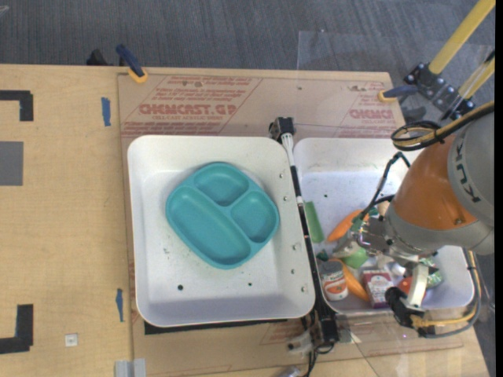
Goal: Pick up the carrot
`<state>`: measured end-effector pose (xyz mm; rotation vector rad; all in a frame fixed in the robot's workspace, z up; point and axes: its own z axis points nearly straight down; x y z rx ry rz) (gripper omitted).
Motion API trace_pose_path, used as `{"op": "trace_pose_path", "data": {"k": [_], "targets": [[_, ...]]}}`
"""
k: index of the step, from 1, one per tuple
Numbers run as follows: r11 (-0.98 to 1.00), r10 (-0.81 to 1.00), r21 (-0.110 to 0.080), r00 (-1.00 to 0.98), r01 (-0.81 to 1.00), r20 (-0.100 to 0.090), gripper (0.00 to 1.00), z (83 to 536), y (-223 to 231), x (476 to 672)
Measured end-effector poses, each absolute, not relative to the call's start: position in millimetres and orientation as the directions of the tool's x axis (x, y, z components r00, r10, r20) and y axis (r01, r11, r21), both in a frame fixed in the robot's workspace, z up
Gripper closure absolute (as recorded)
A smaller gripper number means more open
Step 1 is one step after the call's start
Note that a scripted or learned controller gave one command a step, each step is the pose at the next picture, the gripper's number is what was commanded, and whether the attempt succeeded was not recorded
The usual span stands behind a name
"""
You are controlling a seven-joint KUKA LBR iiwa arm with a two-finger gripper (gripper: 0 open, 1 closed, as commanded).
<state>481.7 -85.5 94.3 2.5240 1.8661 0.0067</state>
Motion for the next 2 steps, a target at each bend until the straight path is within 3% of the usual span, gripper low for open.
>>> {"op": "trace_pose_path", "data": {"k": [1, 2], "targets": [[-0.455, 0.890, 0.006, 0.455, 0.890, 0.003, 0.00, 90, -92, 550.2], [-0.620, 0.785, 0.004, 0.620, 0.785, 0.001, 0.00, 89, -94, 592.9]]}}
